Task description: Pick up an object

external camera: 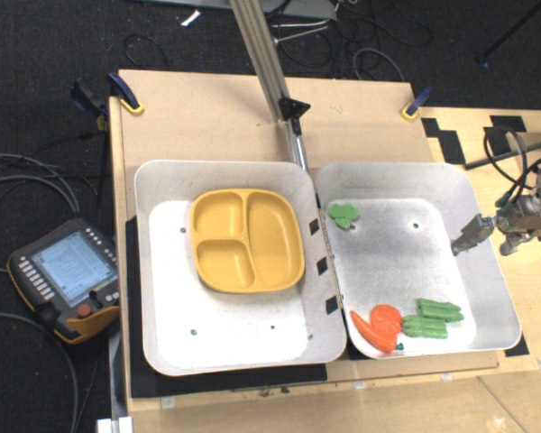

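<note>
Camera view: a glossy yellow plastic plate [248, 240] with three rounded compartments is seen in the left bin [162, 269]. In the speckled right bin [451, 188] lie a lumpy green broccoli piece [343, 215], a smooth orange-red carrot and tomato [380, 326] and ridged green beans [433, 318]. The gripper [473, 234] is seen at the bin's right rim; its state cannot be told.

arm [532, 207] cut off at right edge, end effector [473, 233] blurred, finger state unclear

High slanted view over both bins [162, 188]
</note>
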